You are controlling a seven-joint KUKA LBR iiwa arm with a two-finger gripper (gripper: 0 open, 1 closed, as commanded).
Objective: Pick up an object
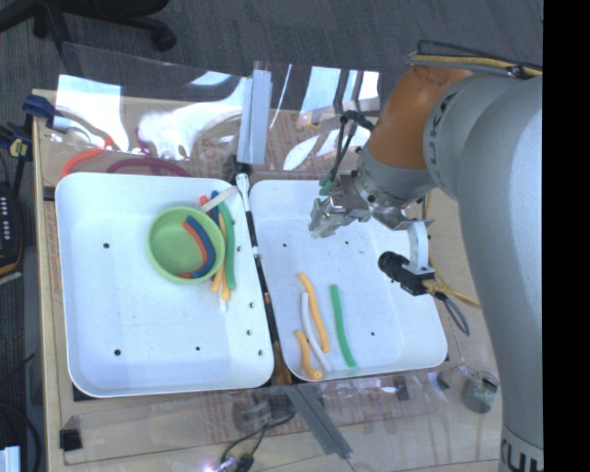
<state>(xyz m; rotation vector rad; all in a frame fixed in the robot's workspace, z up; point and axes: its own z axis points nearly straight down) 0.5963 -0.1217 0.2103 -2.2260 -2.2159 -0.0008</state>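
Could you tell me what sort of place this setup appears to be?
Probably a robotics lab bench for grasping trials: a grey arm over two shallow white bins, plastic strips and a green bowl as test objects.

Setting: robotics lab or test cell. Evidence: large grey industrial arm point(498, 230) with orange band, reaching in from the right of the frame over a wooden bench point(41, 277). Two shallow white bins point(120, 313) sit side by side at centre, fixed against a metal divider rail point(253, 115) at upper centre. Loose cables point(18, 138) hang at the left edge. Grey office carpet point(277, 32) and an office-chair base point(138, 23) along the top.
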